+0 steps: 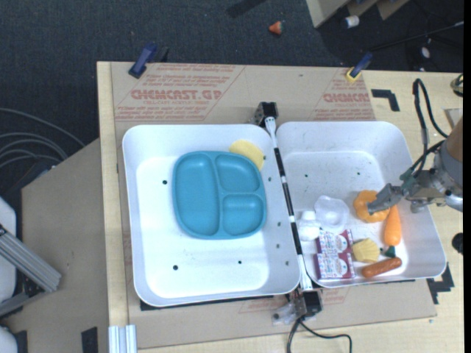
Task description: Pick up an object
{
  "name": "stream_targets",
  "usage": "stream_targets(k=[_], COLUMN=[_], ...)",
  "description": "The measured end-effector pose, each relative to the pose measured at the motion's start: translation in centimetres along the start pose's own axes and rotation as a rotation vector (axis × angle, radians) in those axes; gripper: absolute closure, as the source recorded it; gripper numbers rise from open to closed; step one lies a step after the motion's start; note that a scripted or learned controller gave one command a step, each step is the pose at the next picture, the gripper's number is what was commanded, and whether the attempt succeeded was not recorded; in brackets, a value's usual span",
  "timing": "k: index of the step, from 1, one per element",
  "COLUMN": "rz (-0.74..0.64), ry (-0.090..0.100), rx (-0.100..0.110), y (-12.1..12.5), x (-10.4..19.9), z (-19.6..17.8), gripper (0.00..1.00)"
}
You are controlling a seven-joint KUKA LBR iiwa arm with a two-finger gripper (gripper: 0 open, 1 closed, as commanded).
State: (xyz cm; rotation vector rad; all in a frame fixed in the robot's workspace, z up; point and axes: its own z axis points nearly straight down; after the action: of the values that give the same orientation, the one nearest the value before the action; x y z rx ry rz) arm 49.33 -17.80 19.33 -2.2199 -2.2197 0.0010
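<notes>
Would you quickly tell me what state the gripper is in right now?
Gripper: over the right bin, beside the orange object; open or shut cannot be told.

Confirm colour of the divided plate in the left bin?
Light blue: the three-compartment plastic plate in the left white bin, clearest in the camera view.

The bench [221, 79], sheeted in brown paper printed CHEMCAST, spreads out to the left of the hand [388, 197]. A blue clamp [142, 60] sits far up-left of the hand, and a blue-and-yellow clamp [359, 67] well above it. A black cable [421, 116] loops nearer, up-right.
</notes>
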Motion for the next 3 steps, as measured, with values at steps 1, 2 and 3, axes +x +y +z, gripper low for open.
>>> stream_targets(k=[1,2,3], rz=[-0.002,0.001,-0.002], ry=[-0.008,-0.002,-0.001], rx=[-0.017,-0.004,-0.004], y=[3.0,2.6,3.7], x=[-2.5,-2.4,0.7], z=[10.4,9.9,0.3], gripper=[0.0,1.0,1.0])
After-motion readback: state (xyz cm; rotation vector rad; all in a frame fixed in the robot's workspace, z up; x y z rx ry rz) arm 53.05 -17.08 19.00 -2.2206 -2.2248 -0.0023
